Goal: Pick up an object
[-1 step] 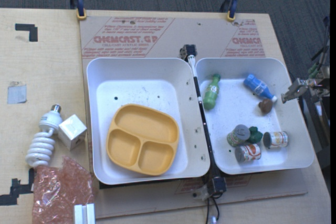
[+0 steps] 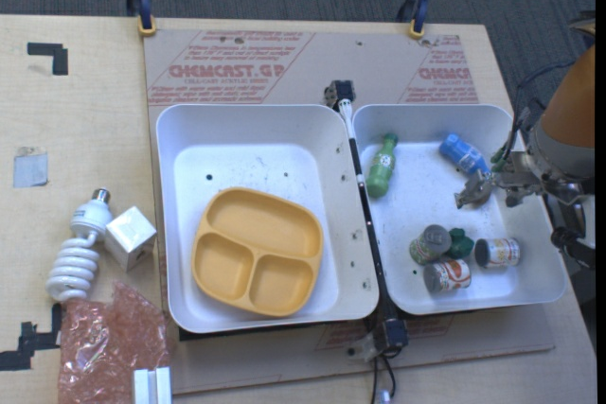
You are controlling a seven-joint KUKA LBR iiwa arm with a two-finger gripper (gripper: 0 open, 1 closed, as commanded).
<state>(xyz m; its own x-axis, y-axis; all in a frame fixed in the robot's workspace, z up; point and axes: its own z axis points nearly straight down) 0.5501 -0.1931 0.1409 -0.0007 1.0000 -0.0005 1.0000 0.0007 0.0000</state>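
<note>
The right bin [image 2: 530,293] holds a green bottle [image 2: 381,167] near its left wall and a blue object [image 2: 461,152] at the back. Toward the front lie a grey can [image 2: 431,244], a small dark green piece [image 2: 460,243], a can with a red label [image 2: 448,275] and a third can [image 2: 497,253]. My gripper [image 2: 476,191] hangs over the right half of this bin. It is just in front of the blue object and behind the cans, and I see nothing held in it.
A yellow compartment tray [image 2: 258,251] lies in the left bin [image 2: 180,203]. On the bench to the left are a spiral light bulb [image 2: 78,251], a white cube [image 2: 131,235] and a pink plastic bag [image 2: 104,350]. The arm's orange band [image 2: 578,109] rises at the right edge.
</note>
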